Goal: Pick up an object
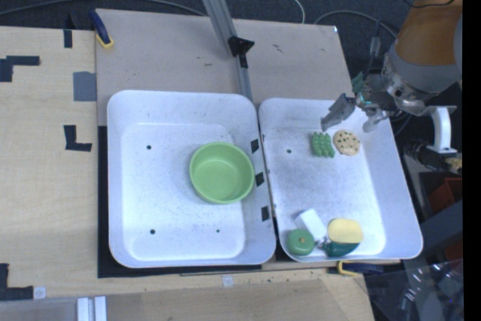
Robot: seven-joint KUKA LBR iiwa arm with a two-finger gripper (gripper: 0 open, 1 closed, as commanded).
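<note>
Toy clutter sat at the near edge of the right bin (pixel 391 184); the arm (pixel 428 19) hovered over that bin's far end.

Nearest the camera were a green ball (pixel 301 242), a white block (pixel 311 222) and a yellow piece (pixel 345 230) on a teal base, all well apart from the gripper (pixel 352 115), toward the camera. The fingers (pixel 336 113) stood spread apart, gripping nothing. Likely target: a green ridged toy (pixel 323 144) lying flat just below and between the fingers, a tan cookie (pixel 346 142) touching or just beside it on the arm's side. Both looked light, stiff plastic, probably slick; best pinched across the green toy's narrow sides. A green bowl (pixel 221 173) sat in the left bin (pixel 128 162), far off to the fingers' left.
</note>
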